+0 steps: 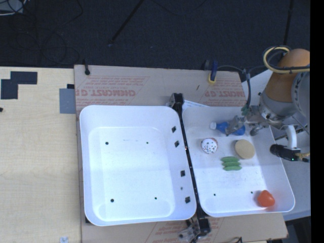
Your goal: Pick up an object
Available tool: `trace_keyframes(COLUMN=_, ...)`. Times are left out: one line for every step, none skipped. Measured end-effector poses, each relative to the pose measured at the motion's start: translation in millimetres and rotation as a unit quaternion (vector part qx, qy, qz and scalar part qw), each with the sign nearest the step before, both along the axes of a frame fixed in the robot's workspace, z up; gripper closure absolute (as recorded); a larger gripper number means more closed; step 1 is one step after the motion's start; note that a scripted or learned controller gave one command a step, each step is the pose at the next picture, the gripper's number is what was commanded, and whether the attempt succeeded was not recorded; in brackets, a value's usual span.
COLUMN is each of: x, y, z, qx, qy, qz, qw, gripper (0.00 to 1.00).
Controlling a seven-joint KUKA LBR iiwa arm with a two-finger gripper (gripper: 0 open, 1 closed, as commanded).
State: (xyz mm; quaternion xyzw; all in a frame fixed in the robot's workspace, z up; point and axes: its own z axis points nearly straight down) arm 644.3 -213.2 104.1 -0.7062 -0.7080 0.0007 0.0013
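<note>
Reaching: the arm (283,85) comes in from the right, its gripper (242,124) low over the far part of the right bin (283,186)
Fingers: too blurred and tangled with the wrist hardware to tell whether they are spread or closed
Nearest thing: a blue object (223,127) lies at the gripper, touching or just beside it; whether it sits between the fingers cannot be told
Other candidates: a white speckled ball (209,146), a tan disc (244,149) and a green piece (231,163) cluster in the bin's middle; an orange-red ball (265,198) sits in the near right corner, well apart
Left bin (91,130): white, beside the right one
Step in hand: likely the approach or grasp attempt on the blue object
Next move calls for: closing squarely on it, then lifting straight up clear of the bin wall
</note>
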Motion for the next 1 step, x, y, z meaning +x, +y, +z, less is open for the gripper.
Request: trace_keyframes(x=-1.2, y=0.3, z=-7.2, qx=-0.0001, qy=0.001, qz=0.0, qw=1.0, gripper=0.0)
